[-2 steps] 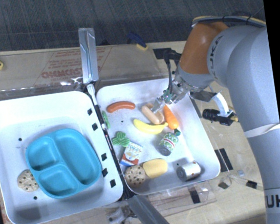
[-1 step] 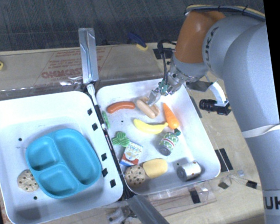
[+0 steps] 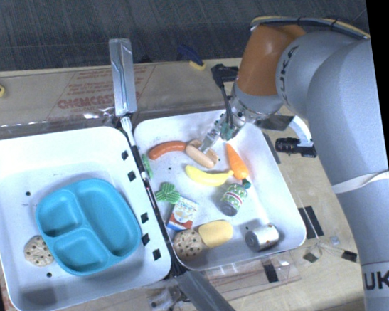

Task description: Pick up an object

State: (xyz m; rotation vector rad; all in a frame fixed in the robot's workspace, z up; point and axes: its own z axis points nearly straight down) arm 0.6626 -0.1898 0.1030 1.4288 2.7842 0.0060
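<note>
We see the gripper (image 3: 215,135) low over the far side of the right bin (image 3: 275,168), its fingers slightly parted with nothing between them. Just beside the fingertips, toward the bin's middle, lies the hot dog bun (image 3: 202,155), touching the red sausage (image 3: 167,149). The carrot (image 3: 236,162) and the banana (image 3: 207,176) lie near.
</note>
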